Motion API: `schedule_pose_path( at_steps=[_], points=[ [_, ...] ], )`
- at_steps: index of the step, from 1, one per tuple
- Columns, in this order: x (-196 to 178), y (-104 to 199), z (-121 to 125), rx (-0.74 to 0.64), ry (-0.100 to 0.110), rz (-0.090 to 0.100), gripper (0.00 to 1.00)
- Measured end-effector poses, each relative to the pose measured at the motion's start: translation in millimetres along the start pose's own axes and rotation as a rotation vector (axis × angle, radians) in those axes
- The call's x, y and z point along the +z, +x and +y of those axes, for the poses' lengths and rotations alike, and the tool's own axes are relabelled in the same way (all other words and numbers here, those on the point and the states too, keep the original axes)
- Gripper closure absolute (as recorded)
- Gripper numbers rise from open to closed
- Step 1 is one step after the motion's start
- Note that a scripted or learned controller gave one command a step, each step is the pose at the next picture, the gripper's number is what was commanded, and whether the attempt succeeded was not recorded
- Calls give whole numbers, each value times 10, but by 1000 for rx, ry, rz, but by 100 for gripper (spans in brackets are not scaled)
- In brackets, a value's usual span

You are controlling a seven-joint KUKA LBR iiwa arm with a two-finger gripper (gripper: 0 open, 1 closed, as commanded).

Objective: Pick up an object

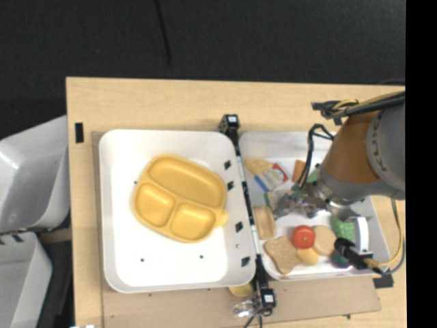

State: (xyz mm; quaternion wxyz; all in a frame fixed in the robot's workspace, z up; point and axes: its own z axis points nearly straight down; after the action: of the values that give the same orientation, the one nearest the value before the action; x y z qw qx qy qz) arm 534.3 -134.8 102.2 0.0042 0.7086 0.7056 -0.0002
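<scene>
You have a tan bench (136,101), two white bins. Left bin (123,251): yellow tray (179,198), centre. Right bin (273,142): tomato (304,237), bread (281,253), lower right of frame. Gripper (290,200) sits low among the clutter; jaw state cannot be told.

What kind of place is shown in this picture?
Probably a robot test bench in a lab: a wooden bench bears two white bins, one with a yellow divided plate, the other with toy food.

Arm (355,156) low, wrist bent leftward
</scene>
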Motion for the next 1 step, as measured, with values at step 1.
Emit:
schedule_pose_path(
  at_steps=[1],
  points=[
    [0,0,0,0,0,0,0]
  ],
)
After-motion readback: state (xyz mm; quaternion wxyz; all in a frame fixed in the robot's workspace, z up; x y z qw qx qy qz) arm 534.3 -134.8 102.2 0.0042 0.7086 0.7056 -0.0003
